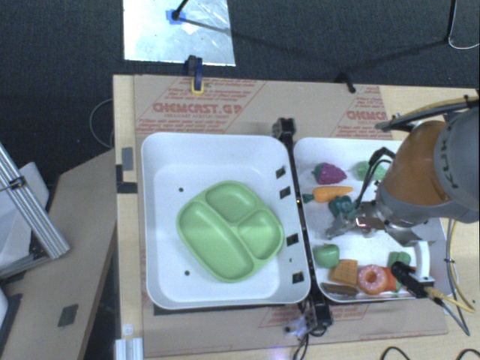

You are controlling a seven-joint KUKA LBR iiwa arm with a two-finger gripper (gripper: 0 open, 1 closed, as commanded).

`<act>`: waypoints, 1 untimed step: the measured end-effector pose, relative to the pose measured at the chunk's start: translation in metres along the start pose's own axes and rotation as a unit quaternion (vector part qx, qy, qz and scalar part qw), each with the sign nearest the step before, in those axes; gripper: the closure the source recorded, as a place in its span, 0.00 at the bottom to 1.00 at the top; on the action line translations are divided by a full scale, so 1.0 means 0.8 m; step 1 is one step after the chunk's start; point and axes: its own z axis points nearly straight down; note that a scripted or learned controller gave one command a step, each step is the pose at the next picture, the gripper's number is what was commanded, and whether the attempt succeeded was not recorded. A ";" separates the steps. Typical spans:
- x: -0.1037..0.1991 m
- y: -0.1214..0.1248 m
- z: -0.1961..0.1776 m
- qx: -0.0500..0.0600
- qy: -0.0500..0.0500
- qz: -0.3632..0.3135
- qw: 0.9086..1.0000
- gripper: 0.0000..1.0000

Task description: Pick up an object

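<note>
- Gripper (pixel 346 217) low in right bin (pixel 306 172), over teal toy (pixel 341 207); grip state cannot tell.
- Toy sits mid-bin, below carrot (pixel 330 194).
- Left bin (pixel 161 163): green divided plate (pixel 229 230).

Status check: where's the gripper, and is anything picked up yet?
Gripper low in right bin, nothing seen held. Carrot just above it, green piece and donut below. Green plate alone in left bin.
</note>
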 end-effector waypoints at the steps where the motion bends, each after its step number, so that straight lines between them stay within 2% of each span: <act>1: 0.000 0.002 -0.016 -0.003 -0.001 0.000 1.000 1.00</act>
